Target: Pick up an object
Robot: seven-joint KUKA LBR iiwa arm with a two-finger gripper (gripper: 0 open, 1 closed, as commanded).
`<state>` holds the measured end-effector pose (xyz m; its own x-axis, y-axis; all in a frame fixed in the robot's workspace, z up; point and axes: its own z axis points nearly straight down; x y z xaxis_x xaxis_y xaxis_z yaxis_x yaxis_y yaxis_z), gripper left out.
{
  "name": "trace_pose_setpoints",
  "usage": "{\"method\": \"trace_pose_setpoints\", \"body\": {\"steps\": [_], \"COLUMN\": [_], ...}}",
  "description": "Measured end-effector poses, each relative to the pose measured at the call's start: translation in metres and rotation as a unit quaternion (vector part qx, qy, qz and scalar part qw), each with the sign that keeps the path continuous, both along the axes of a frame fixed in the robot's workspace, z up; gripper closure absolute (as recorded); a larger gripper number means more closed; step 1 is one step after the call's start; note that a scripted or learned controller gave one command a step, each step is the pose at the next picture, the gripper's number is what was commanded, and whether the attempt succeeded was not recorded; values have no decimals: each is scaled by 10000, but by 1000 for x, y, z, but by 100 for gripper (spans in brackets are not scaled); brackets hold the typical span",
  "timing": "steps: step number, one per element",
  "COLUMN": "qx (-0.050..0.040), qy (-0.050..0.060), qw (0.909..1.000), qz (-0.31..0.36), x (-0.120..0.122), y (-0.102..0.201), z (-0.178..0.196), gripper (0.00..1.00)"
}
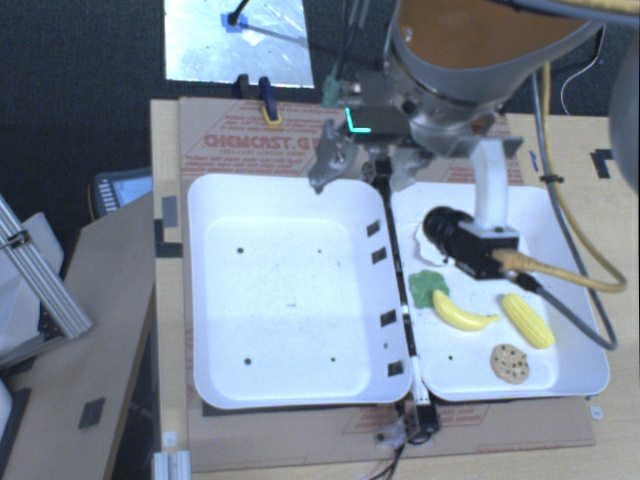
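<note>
The gripper (365, 176) hangs over the far edge of the bins, just above the line where the two rims meet. Its fingers stand spread apart, with nothing between them.

All the objects lie in the right bin (590, 368), grouped in its near half. A green piece (428, 284) sits close to the bin's left rim, and a yellow banana (462, 314) touches its near side and curves off to the right. A yellow corn cob (527, 320) lies just right of the banana's tip, slanting toward the near right corner. A cookie (510, 363) rests flat near the near rim, apart from the rest.

Bare floor shows to the right of the corn cob and around the cookie. The banana and the green piece crowd each other beside the rim.

The left bin (200, 268) shows bare white floor from rim to rim. Both bins rest on a cardboard sheet (250, 138).
</note>
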<state>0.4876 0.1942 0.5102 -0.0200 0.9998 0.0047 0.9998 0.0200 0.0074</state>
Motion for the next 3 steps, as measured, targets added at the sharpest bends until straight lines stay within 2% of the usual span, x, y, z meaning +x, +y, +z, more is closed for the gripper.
{"method": "trace_pose_setpoints", "body": {"steps": [1, 2, 3], "qx": [9, 6, 14], "qy": [-15, -9, -24], "qw": [10000, 10000, 10000], "qz": [18, 25, 42], "x": [0, 0, 1], "y": [0, 0, 0], "z": [12, 11, 23], "gripper": [100, 0, 100]}}
